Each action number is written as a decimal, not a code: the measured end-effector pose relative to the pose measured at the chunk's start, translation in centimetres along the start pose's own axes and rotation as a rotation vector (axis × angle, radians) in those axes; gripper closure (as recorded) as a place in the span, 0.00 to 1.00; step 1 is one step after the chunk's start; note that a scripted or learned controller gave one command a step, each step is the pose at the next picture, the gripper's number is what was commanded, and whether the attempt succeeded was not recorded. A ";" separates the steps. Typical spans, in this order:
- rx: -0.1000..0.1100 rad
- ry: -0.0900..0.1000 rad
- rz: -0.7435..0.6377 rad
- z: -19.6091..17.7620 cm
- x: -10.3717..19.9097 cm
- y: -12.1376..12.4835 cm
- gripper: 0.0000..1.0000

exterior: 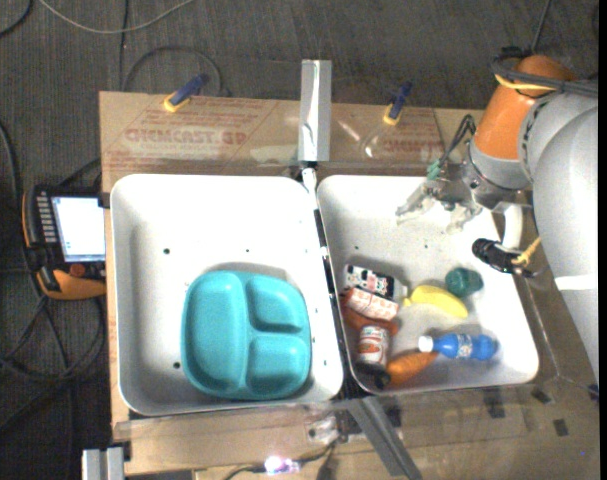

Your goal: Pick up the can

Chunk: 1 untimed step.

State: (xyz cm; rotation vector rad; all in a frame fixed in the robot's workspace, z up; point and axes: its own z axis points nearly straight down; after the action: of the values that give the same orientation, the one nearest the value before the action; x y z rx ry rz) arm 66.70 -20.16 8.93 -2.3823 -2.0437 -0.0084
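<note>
A small can (pixel 371 346) with a red and white label stands near the front left of the right bin (pixel 383 218), packed among other items. My gripper (pixel 438 206) hangs over the bin's far right part, well behind the can and apart from it. Its fingers (pixel 414 206) are spread open, with nothing between them.
Around the can lie a black and white pack (pixel 370 281), a red and white pack (pixel 371 308), an orange carrot (pixel 411 368), a blue and white bottle (pixel 463 346), a yellow item (pixel 438 300) and a teal item (pixel 463 281). A teal divided plate (pixel 248 333) sits in the left bin (pixel 143 228).
</note>
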 end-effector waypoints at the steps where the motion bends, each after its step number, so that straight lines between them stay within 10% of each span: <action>1: -0.016 0.003 0.099 -0.4 -1.2 -5.2 0.00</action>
State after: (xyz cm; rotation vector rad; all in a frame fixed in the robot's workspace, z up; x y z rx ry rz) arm 61.36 -20.54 9.29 -2.4881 -1.9300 -0.0277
